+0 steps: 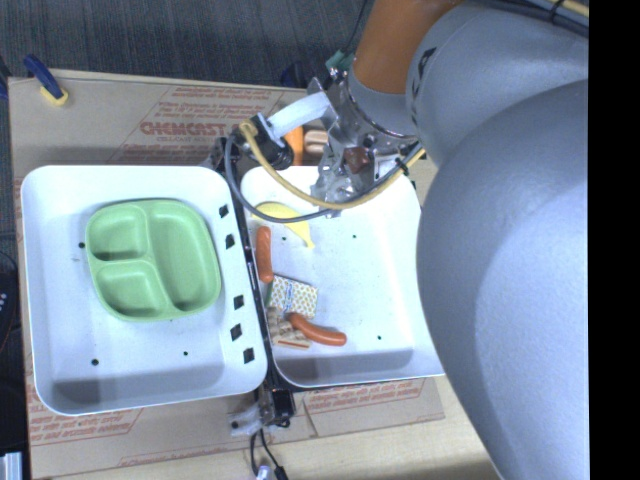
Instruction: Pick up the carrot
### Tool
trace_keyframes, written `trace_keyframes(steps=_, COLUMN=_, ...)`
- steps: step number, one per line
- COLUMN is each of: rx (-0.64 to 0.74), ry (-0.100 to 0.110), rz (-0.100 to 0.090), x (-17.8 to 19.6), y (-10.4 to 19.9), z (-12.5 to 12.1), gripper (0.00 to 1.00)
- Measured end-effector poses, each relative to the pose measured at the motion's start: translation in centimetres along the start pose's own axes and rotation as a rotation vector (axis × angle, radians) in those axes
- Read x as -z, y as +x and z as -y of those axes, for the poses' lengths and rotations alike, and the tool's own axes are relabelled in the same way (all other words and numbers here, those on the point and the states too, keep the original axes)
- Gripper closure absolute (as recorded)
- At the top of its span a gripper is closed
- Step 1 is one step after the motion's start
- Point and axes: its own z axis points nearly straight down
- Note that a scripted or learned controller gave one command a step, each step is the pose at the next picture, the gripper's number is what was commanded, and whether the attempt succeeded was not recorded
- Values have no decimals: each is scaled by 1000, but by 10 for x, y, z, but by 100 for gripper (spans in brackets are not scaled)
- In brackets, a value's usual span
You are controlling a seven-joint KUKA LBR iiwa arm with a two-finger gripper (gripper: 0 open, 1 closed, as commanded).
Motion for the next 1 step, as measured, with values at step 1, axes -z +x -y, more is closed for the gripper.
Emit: trace_keyframes(steps=1, rx=54, ry=0, rz=3, x=-45, y=-31, z=21, gripper=100)
